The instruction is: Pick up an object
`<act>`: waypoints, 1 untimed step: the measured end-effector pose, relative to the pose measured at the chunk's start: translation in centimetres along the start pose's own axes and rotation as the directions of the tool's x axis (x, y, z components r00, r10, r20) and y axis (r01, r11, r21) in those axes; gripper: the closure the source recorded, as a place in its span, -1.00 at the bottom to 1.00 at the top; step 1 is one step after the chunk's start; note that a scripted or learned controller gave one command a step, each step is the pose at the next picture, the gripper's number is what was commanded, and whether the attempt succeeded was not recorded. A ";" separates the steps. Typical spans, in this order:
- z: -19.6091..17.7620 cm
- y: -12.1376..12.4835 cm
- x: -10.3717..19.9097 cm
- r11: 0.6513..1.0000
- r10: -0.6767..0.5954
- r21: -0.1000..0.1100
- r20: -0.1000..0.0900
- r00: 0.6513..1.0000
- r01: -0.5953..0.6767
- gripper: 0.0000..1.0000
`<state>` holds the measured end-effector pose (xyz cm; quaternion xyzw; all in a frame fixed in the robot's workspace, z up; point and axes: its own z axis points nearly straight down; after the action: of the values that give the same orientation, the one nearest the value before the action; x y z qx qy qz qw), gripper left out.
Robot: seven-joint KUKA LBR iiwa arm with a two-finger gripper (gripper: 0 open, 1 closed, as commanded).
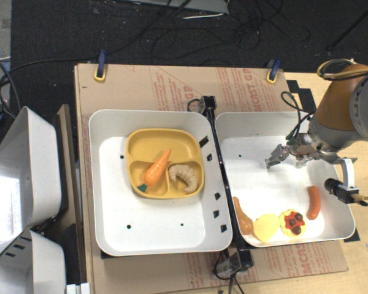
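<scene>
Camera view: robot arm reaching into the right of two white bins.
Its gripper [275, 160] hangs over bare floor of the right bin [251, 127], fingers slightly spread, nothing between them. Below it lie a drumstick [243, 216], yellow piece [265, 226] and small pizza [292, 222]; a sausage [313, 202] lies below and right. Left, a yellow plate [165, 141] carries a carrot [157, 167] and shrimp [184, 176].

Place: a robotics lab, a test bench rather than any home kitchen.
Bench: a cardboard sheet [172, 84] is held down by clamps [100, 72], with two white bins [110, 225] on top.
Floor: dark carpet strewn with loose black cables [172, 35].
Arm: an industrial arm [343, 112] reaches over toy food [292, 222].
</scene>
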<state>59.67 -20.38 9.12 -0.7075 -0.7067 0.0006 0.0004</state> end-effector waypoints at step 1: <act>-1.2 0.1 0.0 1.000 0.000 -0.003 0.001 1.000 0.000 1.00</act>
<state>59.76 -20.37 10.28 -0.7073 -0.7069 -0.0002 -0.0010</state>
